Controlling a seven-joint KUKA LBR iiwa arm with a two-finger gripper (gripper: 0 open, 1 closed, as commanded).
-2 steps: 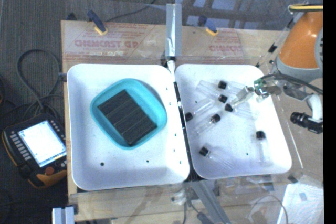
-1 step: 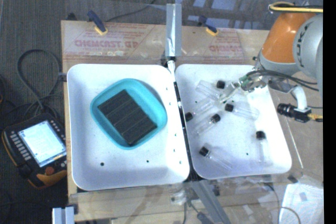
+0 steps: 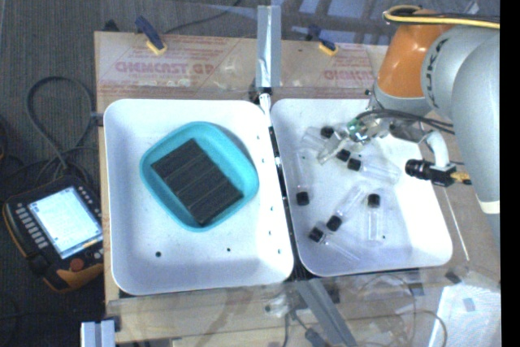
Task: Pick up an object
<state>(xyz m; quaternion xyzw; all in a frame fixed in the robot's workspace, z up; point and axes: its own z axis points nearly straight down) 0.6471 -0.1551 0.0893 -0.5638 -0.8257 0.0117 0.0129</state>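
The gripper [image 3: 355, 128] hovers over the right bin's [image 3: 422, 252] upper part, its grip state impossible to tell; the nearest capped vial [image 3: 335, 144] lies just left of it, slanting diagonally.

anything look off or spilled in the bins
Nothing looks spilled or broken. The right bin holds clear vials with black caps lying on their sides at all angles, loose rather than stood up. The left bin holds a blue tray with a dark ridged insert, sitting skewed to the bin's walls.
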